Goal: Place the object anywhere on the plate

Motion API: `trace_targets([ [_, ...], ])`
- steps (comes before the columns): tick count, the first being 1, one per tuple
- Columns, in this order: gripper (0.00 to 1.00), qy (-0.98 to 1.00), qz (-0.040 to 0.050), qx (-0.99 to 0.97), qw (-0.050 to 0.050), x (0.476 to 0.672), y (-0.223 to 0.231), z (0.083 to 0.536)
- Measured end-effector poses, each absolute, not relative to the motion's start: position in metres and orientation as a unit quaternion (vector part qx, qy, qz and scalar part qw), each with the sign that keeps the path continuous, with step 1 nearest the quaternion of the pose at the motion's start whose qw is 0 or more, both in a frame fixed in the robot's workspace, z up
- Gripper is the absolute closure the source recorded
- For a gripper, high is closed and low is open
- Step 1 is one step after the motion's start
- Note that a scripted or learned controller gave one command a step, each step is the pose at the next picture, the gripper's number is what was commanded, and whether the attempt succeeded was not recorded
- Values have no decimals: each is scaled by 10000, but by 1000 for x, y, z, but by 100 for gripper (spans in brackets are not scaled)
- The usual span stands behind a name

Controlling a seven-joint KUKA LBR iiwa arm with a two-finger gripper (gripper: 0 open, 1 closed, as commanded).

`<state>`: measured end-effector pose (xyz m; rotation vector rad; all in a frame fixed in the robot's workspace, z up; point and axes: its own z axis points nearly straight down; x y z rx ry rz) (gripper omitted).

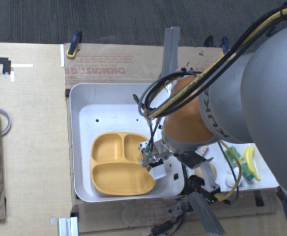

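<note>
My grey arm with the orange band (187, 117) fills the right side, black and yellow cables looping over it. My claw (151, 156) hangs low at the right edge of the yellow three-compartment plastic plate (119, 178), right over the rim where the small upper-right compartment meets the large lower one. Claw state: cannot tell, wrist hardware and a white tag block the tips. Something small and greenish shows at the claw tip, too cluttered to say whether it is gripped or just beside it.

The plate lies in the left shallow white bin (84, 117), toward its near side, two small compartments up, one big compartment down.

Right bin (266, 178) is mostly hidden under my arm; a yellow banana-shaped toy (251, 162) and a green stick-like piece (233, 157) lie there side by side, well apart from the plate.

Farther out: brown cardboard sheet (114, 65) behind the bins, a blue-and-yellow clamp (74, 44) on its corner, pale wooden table (30, 132) to the left.
</note>
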<state>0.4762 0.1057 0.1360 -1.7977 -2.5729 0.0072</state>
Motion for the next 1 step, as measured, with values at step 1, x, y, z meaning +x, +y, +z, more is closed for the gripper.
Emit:
trace_targets([
  [1,100,-7493,21,-6623,-4,554,170,239],
])
